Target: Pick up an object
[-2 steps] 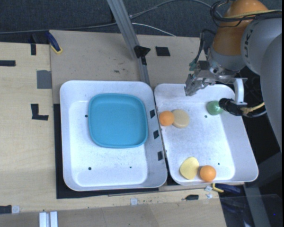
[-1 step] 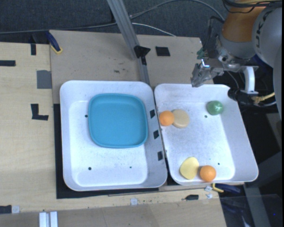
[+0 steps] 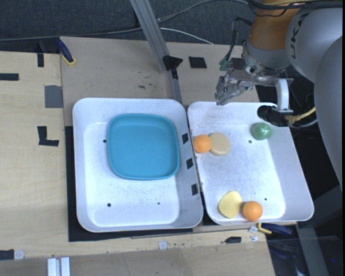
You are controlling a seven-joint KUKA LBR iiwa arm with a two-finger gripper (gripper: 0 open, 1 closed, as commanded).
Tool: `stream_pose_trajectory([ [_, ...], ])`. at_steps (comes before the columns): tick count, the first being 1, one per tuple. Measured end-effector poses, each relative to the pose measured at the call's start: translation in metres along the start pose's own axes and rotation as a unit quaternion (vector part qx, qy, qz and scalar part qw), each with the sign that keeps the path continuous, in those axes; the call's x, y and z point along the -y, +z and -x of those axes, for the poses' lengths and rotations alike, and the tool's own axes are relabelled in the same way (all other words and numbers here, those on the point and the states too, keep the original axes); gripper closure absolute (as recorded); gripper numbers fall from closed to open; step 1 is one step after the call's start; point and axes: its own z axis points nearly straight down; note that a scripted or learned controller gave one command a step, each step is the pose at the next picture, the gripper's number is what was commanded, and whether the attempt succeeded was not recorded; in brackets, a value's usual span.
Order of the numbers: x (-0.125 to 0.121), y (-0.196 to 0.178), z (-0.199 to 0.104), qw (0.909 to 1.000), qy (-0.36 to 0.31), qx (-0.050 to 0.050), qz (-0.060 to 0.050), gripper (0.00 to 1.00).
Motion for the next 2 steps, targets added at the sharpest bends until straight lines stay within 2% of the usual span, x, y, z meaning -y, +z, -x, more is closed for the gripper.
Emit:
stream_pose_trajectory([
  [2, 0.01, 0.027, -0.106, 1.0, -0.001, 0.0, 0.0, 1.0],
])
